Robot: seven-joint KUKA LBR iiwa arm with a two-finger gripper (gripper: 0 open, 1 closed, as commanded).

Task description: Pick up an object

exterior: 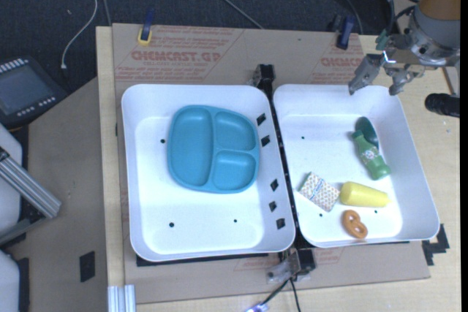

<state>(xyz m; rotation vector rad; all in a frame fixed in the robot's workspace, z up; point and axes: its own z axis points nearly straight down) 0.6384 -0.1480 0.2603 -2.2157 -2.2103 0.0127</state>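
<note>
The robot's two-finger hand (379, 84) is hovering spread wide and empty above the far edge of the right white plastic bin (322, 109), probably lining up over the green plastic bottle (370, 150) lying near that bin's right wall.

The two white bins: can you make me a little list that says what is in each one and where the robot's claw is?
left bin: a blue divided plate
right bin: a green bottle, a yellow block, a patterned packet, an orange pretzel
gripper: open, above the right bin's far edge, holding nothing
nearest thing to the gripper: the green bottle
things touching: the packet and the yellow block lie side by side, touching or nearly so
</note>
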